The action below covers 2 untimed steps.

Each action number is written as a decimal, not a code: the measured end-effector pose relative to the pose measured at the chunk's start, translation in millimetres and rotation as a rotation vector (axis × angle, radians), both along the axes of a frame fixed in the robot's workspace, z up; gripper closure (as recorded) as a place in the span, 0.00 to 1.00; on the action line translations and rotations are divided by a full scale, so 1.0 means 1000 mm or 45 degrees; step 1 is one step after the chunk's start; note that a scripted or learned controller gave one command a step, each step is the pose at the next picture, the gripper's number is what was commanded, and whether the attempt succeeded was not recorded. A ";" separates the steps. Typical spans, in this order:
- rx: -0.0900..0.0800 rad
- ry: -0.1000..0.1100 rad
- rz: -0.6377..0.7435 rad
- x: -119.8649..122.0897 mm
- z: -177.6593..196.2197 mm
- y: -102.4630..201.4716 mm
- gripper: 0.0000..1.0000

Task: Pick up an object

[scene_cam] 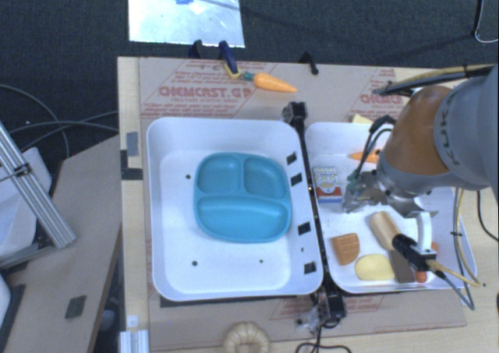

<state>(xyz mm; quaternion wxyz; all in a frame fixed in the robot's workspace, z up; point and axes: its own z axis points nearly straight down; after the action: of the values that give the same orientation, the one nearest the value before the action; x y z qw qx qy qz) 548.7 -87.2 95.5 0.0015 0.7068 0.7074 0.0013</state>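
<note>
My gripper [353, 199] hangs low over the right bin [337, 135], reaching in from the right under the grey arm with its orange band. Just left of it stands a small white carton [327, 181] with red and blue print, close to the gripper or touching it; I cannot tell which. In front of the gripper lie a tan cylinder [383, 227], a brown bread-like piece [346, 247] and a yellow lump [374, 267]. An orange item [360, 156] peeks out behind the arm.
The left bin [168, 141] holds a blue divided plate [240, 195]. A toy carrot [270, 83] lies on the cardboard behind the bins. A black divider strip [304, 188] runs between the two bins. A pale yellow piece [360, 118] sits at the right bin's far edge.
</note>
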 end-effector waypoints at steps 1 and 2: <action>0.000 0.001 0.004 0.006 0.044 -0.002 1.00; -0.001 -0.003 0.003 0.004 0.105 -0.008 1.00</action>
<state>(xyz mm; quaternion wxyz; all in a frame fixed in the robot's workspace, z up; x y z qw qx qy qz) 552.8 -95.2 200.4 0.0025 0.7060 0.7083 0.0019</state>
